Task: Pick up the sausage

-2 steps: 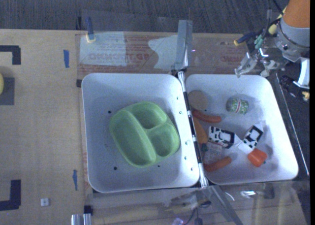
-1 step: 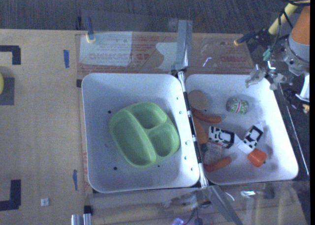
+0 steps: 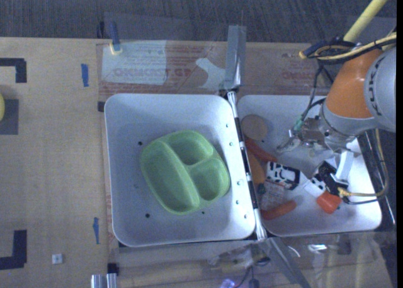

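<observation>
The sausage, reddish-brown and short, lies at the front of the right bin, close to the wall between the bins. My gripper hangs over the middle of that bin, up and to the right of the sausage and clear of it. Nothing shows held in the gripper. The grey arm with its orange band comes in from the right.
Left of the gripper lie a round brown disc, a long red piece and a black-and-white item. A small orange-red object sits at the front right. The left bin holds a green divided plate.
</observation>
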### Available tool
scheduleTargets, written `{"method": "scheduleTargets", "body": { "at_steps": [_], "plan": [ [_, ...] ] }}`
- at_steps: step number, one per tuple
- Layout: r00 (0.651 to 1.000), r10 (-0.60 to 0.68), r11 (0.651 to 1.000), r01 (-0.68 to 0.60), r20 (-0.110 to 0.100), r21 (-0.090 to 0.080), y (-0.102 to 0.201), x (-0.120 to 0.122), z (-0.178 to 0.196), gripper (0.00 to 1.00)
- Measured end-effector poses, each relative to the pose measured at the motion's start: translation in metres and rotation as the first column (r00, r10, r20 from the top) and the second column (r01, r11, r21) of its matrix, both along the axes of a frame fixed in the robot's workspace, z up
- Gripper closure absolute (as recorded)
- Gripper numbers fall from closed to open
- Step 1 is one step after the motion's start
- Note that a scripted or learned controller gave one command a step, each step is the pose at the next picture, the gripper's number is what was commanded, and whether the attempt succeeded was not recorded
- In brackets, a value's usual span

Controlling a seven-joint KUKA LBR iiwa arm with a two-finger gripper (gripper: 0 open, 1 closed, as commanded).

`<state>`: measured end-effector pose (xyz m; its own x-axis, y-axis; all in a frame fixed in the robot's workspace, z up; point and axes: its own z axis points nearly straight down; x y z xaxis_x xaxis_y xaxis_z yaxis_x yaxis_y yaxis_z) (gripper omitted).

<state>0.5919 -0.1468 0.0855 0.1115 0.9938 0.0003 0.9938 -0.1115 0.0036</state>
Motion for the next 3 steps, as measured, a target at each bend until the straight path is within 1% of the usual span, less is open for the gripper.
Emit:
{"method": "scheduleTargets", "body": {
  "at_steps": [1, 2, 3],
  "plan": [
    [0.996, -0.088, 0.996, 0.088, -0.001, 0.002, 0.044, -0.063, 0.001, 0.00],
    [0.998, -0.056, 0.998, 0.056, -0.001, -0.001, -0.011, -0.112, 0.000, 0.00],
    [0.980, -0.198, 0.980, 0.198, 0.002, 0.001, 0.034, -0.042, 0.001, 0.00]
  ]
}}
